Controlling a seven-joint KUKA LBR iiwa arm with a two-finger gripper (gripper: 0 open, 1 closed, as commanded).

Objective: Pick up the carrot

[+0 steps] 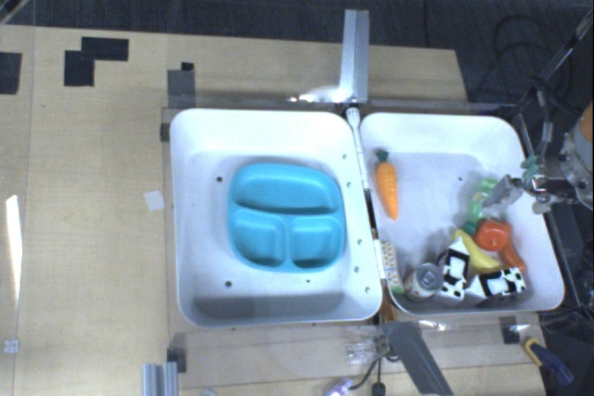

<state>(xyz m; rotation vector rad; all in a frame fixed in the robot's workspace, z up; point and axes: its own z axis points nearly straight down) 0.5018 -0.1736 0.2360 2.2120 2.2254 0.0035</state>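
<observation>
Desk (83,227) edge nearest, two bins above it, my carrot waiting in the right one.

Low in the frame, a heap of toys (473,264) crowds the lower right corner of the right white bin (436,144); the left white bin (195,199) holds a blue three-compartment plastic tray (283,213). The small orange plastic carrot with a green top (386,185) lies alone by the right bin's left wall, upper middle of the frame, tip pointing down. It looks light, stiff and smooth, perhaps slippery; I'd pinch across its thick upper body. My fingers (520,187) sit at the right edge, well apart from it; I cannot tell whether they are spread.
</observation>
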